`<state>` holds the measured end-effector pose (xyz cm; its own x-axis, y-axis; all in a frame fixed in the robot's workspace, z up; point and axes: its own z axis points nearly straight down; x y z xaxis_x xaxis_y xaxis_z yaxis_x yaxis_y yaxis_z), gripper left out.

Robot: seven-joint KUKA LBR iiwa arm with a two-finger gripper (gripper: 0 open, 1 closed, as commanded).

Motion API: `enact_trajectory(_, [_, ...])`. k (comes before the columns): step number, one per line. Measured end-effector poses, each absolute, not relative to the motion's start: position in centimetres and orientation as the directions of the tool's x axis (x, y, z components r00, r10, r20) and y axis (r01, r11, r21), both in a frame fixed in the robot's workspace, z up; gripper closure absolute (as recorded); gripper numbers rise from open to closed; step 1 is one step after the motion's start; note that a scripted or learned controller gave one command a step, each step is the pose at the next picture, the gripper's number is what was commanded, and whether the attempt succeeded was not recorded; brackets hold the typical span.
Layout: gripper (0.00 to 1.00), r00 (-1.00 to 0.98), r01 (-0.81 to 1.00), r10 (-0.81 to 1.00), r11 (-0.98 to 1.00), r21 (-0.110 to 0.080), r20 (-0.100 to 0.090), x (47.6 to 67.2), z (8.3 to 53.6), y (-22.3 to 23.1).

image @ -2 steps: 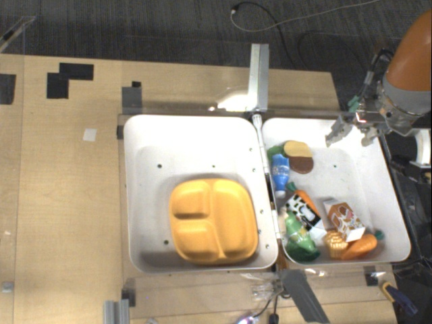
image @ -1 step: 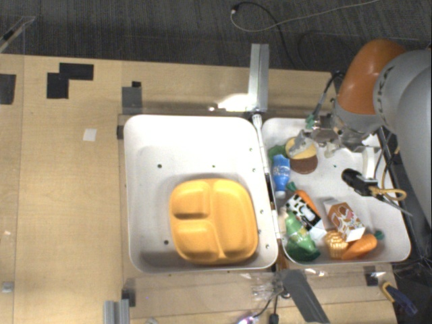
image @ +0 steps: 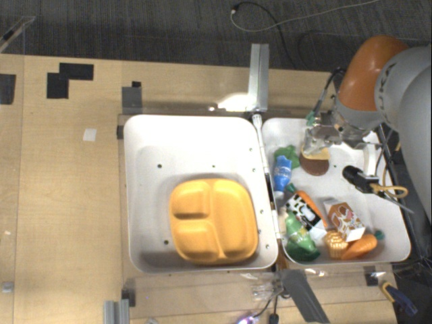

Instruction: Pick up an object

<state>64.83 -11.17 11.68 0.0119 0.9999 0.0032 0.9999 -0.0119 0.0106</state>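
Brown round object [image: 314,163] | just below end effector [image: 316,142] | right bin [image: 398,238] | grip state: cannot tell

Wooden bench [image: 61,201] fills the left and lower frame. Black tape marks [image: 67,78] sit on it at upper left, with a small pale square [image: 90,135] just below them. Dark ribbed floor [image: 135,12] runs along the top edge, and a thin cable [image: 283,15] loops across it at upper centre and right. A grey metal post [image: 258,76] stands upright at top centre, between the two bins' far corners. Small grey brackets [image: 132,96] are near the left bin's upper left corner.
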Motion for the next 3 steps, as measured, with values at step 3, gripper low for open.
enact_trajectory(3, [1.00,0.822,0.568,0.569,-0.823,0.018,0.019,59.2,9.7,-18.1])
